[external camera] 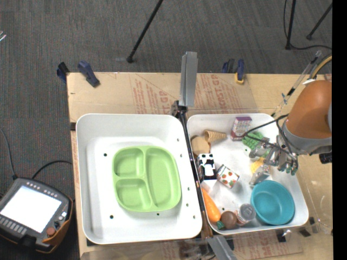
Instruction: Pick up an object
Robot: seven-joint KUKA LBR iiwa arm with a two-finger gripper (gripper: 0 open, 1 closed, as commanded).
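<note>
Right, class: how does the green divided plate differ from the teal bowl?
The green divided plate lies in the left bin; the teal bowl sits in the right bin. The plate is wider, shallow and split into three sections; the bowl is round, deeper, undivided. Both stand upright.

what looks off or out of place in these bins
Nothing looks spilled or broken. The right bin is a loose jumble: a carrot lies along its left wall and a small patterned box sits tilted. The green divided plate lies flat in the left bin.
</note>
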